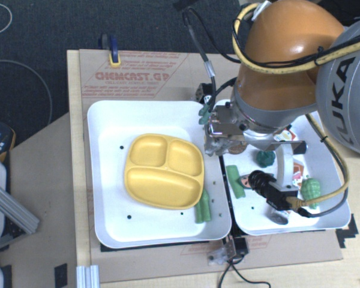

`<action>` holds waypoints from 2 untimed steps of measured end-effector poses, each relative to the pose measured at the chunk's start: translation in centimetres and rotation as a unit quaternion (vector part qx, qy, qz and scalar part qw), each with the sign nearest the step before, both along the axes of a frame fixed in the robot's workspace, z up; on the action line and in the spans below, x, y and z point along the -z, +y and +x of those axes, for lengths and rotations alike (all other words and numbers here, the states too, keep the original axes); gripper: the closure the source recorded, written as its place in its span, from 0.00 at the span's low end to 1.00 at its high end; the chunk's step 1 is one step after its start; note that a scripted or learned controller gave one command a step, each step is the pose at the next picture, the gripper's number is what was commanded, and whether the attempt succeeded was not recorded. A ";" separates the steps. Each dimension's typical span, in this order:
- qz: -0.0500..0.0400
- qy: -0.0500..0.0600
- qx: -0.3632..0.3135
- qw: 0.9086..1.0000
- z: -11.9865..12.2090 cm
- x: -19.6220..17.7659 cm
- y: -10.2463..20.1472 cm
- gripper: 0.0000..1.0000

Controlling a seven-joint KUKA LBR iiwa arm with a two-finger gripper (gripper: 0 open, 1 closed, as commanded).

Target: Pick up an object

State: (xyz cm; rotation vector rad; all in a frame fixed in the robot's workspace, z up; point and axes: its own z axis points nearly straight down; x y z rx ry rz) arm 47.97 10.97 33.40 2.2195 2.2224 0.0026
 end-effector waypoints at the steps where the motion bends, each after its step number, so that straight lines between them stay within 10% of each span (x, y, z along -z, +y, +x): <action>1: 0.002 -0.007 0.000 1.000 0.1 -11.6 -0.3 1.00; 2: -0.002 0.006 0.004 1.000 -0.1 -1.5 -5.5 1.00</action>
